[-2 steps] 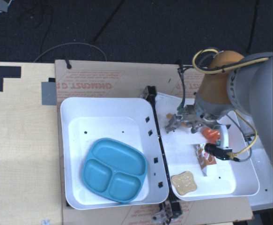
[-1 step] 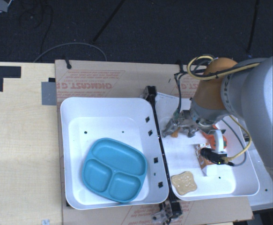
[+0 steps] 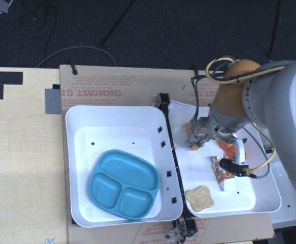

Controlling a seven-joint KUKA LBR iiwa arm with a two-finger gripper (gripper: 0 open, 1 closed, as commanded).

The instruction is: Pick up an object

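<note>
You see the gripper [image 3: 196,138] low in the right bin [image 3: 269,200], near its upper left part; whether its jaws are apart or together, you cannot tell. A tan biscuit-like piece [image 3: 199,198] lies by that bin's front edge, with a brown packet [image 3: 221,170] and an orange item [image 3: 230,147] near the arm [image 3: 269,93]. A blue divided plate [image 3: 123,183] sits in the left bin [image 3: 81,121]

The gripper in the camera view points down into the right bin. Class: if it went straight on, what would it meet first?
Most likely the white floor of the right bin near its upper left, or the small orange-brown object beside the gripper. Depth from this slanted view is unclear, so which comes first cannot be settled.
</note>
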